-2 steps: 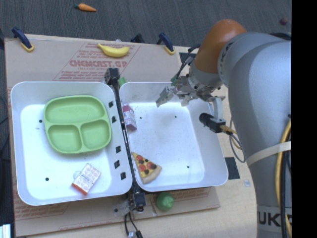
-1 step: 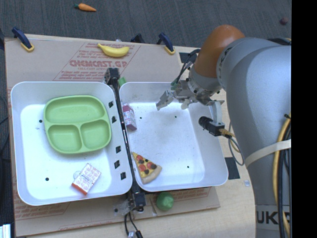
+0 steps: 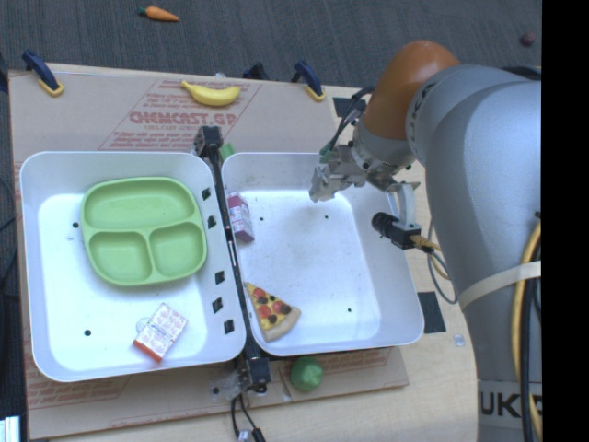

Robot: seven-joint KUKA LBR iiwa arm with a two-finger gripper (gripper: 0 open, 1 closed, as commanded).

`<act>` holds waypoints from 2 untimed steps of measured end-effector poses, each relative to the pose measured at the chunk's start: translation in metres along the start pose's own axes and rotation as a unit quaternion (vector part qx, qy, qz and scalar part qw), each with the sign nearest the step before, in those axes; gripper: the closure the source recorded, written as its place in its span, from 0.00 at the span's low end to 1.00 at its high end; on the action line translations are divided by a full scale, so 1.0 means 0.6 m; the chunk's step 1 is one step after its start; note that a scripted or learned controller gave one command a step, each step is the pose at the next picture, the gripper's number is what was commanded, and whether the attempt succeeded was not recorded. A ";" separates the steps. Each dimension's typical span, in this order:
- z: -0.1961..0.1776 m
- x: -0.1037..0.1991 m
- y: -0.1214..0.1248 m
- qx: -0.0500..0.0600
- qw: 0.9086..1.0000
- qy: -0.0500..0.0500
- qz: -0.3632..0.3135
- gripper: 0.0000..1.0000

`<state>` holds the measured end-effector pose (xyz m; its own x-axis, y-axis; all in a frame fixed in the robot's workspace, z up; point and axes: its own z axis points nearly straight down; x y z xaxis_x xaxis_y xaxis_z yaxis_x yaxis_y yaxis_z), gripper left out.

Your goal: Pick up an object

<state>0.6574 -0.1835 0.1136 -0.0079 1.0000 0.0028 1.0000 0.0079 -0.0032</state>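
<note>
1. Objects for picking lie in my two white bins: a pizza slice [image 3: 272, 311] rests in the near left corner of the right bin [image 3: 368, 325], touching the divider wall, and a small maroon packet [image 3: 240, 217] leans against the same wall nearer the far left corner.
2. My gripper [image 3: 324, 184] hangs over the far edge of the right bin, about midway along that edge, well apart from both the packet and the pizza slice.
3. I cannot tell from this slant how my tool is set; nothing shows between its tips.
4. My grey arm [image 3: 479, 155] comes in from the right, with the orange band [image 3: 405, 86] above the wrist.
5. In the left bin [image 3: 37, 274] a green divided plate [image 3: 144, 228] fills the far half, and a red and white packet [image 3: 160, 331] lies near the near edge.
6. Outside the bins, a banana [image 3: 212, 92] rests on the cardboard sheet [image 3: 138, 109] beyond the left bin's far edge.
7. A green ball [image 3: 306, 373] sits just past the near edge of the right bin, by its left corner.
8. A small carrot [image 3: 160, 13] lies on the dark floor beyond the bench.
</note>
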 end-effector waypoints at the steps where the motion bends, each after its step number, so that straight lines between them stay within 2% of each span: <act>1: 0.000 0.000 0.000 0.000 1.000 0.000 0.000 0.00; 2: 0.010 -0.045 -0.001 -0.002 1.000 -0.001 0.003 0.00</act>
<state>0.6569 -0.2107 0.1075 -0.0026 1.0000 0.0006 1.0000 0.0026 0.0003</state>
